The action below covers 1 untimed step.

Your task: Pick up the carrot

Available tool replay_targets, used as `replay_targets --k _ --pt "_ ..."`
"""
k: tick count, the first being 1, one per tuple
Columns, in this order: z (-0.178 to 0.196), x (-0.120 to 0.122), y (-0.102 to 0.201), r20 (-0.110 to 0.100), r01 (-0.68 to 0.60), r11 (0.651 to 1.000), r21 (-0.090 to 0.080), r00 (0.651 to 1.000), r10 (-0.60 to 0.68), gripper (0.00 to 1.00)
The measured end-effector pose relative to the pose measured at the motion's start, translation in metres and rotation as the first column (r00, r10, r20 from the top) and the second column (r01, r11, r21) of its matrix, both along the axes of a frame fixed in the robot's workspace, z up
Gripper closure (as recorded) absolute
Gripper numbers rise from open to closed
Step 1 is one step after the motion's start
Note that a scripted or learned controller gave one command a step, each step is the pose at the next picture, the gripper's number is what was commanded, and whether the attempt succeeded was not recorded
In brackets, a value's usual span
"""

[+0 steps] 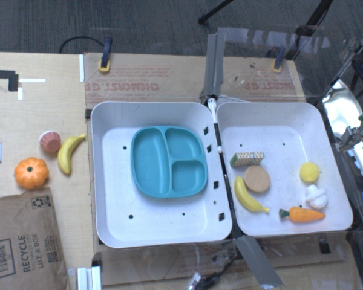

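The carrot (305,214) is orange with a small green top pointing left. It lies flat in the right bin (284,132), close to the front right corner. A white lumpy item (316,196) sits just behind it, almost touching. A yellow lemon (310,172) lies further back.
Also in the right bin are a banana (249,196), a round tan disc (257,179) and a speckled block (248,158). The left bin (109,180) holds a teal divided plate (169,162). On the bench to the left lie a pumpkin (31,173), a second banana (69,153), a pink cupcake (49,142) and a paper bag (18,240).
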<state>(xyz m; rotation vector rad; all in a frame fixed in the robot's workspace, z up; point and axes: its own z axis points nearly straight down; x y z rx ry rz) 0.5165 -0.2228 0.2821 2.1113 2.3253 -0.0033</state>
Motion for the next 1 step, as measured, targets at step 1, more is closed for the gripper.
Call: replay_targets --k 1 --pt "-0.0363 0.0444 0.0147 -0.001 0.117 0.993 0.000 0.993 -0.117 1.00"
